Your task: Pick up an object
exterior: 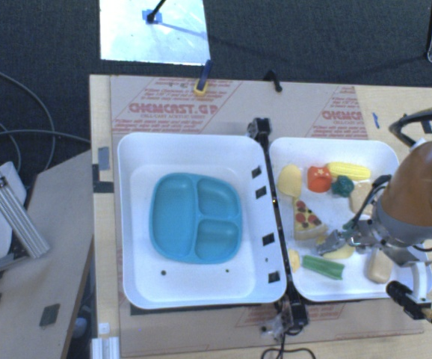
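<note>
Teal divided plate (196, 218), white bins (137, 275), red tomato (319, 179), green stick (324, 267), yellow corn (348, 171)

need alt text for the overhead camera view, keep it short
A grey-and-orange robot arm reaches from the right into the right white bin, its gripper low among toy foods: a pizza slice, corn cob, tomato and green stick. The left white bin holds a blue divided plate.

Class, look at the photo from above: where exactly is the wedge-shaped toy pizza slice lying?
The wedge-shaped toy pizza slice lies in the right white bin, near its left wall, just below the pale yellow toy and above the green stick-shaped toy.
</note>
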`<state>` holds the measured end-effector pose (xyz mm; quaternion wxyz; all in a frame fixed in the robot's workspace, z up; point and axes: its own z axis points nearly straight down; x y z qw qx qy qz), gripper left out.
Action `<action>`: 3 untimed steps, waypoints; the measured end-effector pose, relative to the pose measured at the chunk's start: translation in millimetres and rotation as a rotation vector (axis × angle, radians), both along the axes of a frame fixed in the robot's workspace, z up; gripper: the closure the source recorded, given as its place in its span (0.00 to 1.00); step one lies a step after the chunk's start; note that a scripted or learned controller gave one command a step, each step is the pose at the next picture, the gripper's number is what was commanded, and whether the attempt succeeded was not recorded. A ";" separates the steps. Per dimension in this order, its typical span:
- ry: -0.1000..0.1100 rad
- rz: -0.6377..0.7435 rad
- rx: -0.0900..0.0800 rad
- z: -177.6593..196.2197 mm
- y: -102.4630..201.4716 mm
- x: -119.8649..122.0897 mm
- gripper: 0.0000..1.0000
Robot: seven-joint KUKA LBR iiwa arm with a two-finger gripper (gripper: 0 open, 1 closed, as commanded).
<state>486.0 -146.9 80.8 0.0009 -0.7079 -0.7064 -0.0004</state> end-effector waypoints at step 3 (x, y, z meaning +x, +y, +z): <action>-0.010 0.016 0.002 106.9 126.4 28.8 1.00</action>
